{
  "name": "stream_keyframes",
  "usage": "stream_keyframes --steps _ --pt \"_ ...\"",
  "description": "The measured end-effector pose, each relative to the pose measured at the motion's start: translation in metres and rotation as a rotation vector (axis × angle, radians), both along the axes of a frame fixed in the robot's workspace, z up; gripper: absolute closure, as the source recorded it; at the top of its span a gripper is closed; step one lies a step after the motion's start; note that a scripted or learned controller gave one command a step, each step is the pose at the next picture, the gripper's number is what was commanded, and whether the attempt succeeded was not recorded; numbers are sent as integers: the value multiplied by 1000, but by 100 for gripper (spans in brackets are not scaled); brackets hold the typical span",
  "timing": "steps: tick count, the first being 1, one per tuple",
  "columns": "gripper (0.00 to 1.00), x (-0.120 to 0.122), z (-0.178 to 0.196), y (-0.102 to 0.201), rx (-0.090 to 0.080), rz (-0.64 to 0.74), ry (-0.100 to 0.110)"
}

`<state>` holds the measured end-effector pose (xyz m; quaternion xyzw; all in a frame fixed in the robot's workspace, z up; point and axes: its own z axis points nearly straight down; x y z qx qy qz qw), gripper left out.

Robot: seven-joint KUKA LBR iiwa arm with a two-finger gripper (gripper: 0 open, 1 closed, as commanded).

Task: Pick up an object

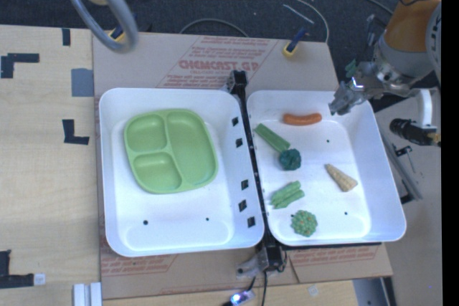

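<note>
The gripper (343, 102) hangs at the upper right corner of the right bin (380, 175), just over its rim, and whether it is released or clenched cannot be told from this slant; nothing shows in its grasp.

Any of five toy foods in that bin could serve as the thing to pick. The sausage (302, 119) lies nearest, just left of the gripper along the bin's top edge. Below it, toward the bin's left wall, the dark broccoli stalk (281, 148) rests with its head pointing down and right. The cone-shaped wedge (341, 178) sits apart at mid right, the green bean pod (286, 195) lies lower centre, and the small broccoli floret (304, 223) is near the bottom edge. In the left bin (115, 175) lies a green divided plate (171, 150).

Risks, as I judge them: the sausage is round and close to the bin wall, so a descent slightly off centre could roll it away or catch the rim. The wedge tapers and may squirt out under a pinch. The floret is small and a shallow approach could close above it
</note>
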<state>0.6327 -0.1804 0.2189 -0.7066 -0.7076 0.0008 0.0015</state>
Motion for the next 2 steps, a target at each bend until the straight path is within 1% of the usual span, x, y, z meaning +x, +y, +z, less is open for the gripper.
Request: stream_keyframes --steps 1,2 --pt "100 -5 8 56 1 5 1" --pt "100 -18 14 107 1 4 2"
